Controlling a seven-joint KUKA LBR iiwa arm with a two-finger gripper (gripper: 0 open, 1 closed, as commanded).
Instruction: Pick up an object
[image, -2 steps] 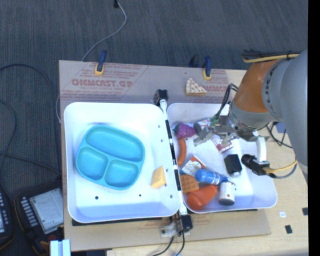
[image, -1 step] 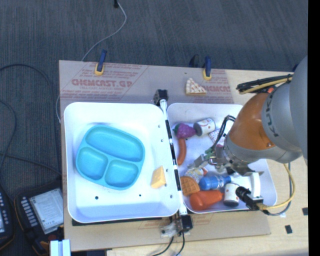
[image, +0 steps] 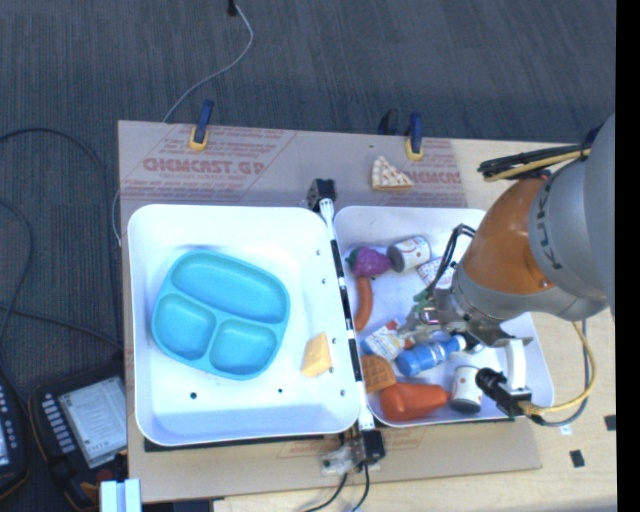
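My gripper (image: 428, 310) is low in the right bin (image: 535, 375), among a pile of toy items, with the grey arm and its orange band (image: 505, 250) above it. Right below the gripper lies a blue bottle (image: 427, 355). A reddish sausage (image: 363, 300) lies to its left. Behind it sit a purple piece (image: 371, 262) and a small can (image: 410, 252). An orange item (image: 410, 400), a waffle-like piece (image: 378, 372) and a white cup (image: 465, 387) lie at the bin's front. Nothing is seen lifted.
The left bin (image: 150, 400) holds a blue divided plate (image: 220, 312) and a yellow wedge (image: 317, 355). A toy pizza slice (image: 390, 175) rests on the board behind the right bin. Clamps (image: 204, 118) and cables run along the board's edges.
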